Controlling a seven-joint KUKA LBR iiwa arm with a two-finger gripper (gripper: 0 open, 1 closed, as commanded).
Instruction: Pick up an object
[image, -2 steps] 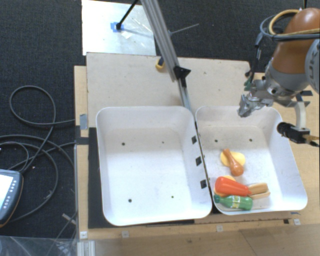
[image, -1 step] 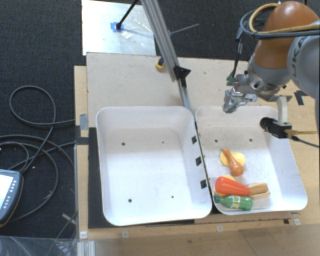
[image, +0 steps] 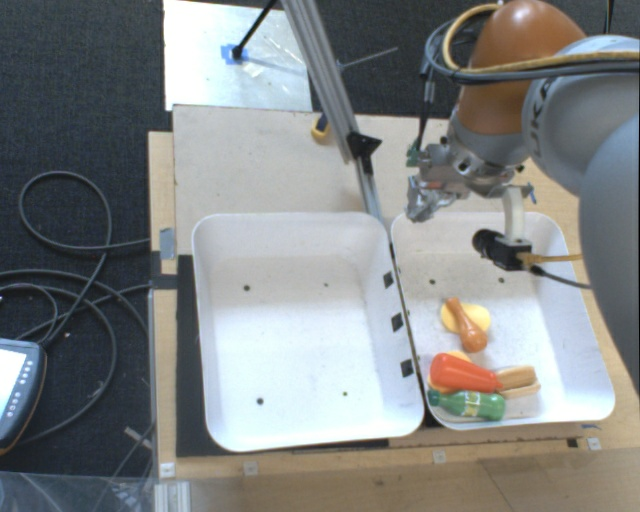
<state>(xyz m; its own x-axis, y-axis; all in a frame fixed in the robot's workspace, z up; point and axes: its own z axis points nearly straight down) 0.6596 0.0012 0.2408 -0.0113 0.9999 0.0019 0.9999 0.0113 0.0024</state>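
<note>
The claw (image: 425, 205) hangs over the far edge of the right bin (image: 575, 300), nothing seen in it; can't tell its state. All targets lie nearer the camera than the claw, toward the bin's near end. 1 chicken drumstick (image: 464, 324) on 1 yellow piece (image: 478, 317) is closest, long axis slanting. Past it: 1 carrot (image: 462, 375), 1 hot dog (image: 517, 379), 1 green bottle (image: 470, 404), all lengthwise across. 2 bins total; left bin (image: 300, 330) lies beside.
</note>
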